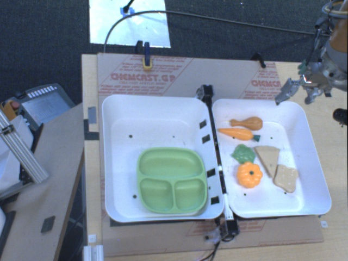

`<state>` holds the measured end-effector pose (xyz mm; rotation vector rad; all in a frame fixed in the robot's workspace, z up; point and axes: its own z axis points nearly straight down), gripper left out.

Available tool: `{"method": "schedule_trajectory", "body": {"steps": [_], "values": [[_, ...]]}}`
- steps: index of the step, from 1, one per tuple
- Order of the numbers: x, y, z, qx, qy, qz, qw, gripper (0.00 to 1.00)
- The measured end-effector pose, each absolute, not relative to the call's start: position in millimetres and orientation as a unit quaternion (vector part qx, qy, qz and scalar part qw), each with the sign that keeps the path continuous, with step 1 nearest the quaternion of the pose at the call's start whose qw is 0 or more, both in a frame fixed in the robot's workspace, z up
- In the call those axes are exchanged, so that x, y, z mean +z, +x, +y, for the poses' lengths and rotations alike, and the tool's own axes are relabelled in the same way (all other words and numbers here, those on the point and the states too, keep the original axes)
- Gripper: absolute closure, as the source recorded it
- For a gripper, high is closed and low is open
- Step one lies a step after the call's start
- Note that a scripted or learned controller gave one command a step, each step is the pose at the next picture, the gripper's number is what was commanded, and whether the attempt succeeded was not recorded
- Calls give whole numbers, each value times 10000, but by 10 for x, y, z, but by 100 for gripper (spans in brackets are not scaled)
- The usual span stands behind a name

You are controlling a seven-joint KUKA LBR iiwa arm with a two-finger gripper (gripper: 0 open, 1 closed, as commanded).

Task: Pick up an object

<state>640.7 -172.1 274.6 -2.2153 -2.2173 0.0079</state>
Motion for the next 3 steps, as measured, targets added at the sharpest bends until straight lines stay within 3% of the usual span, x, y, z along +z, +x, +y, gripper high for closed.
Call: {"method": "schedule_trajectory", "body": {"steps": [1,3], "values": [[2816,6426,-1716,-5,-7059,-7083,-10,0],[1566,6389,-1740,10,-7067,-7075,13,0]]}}
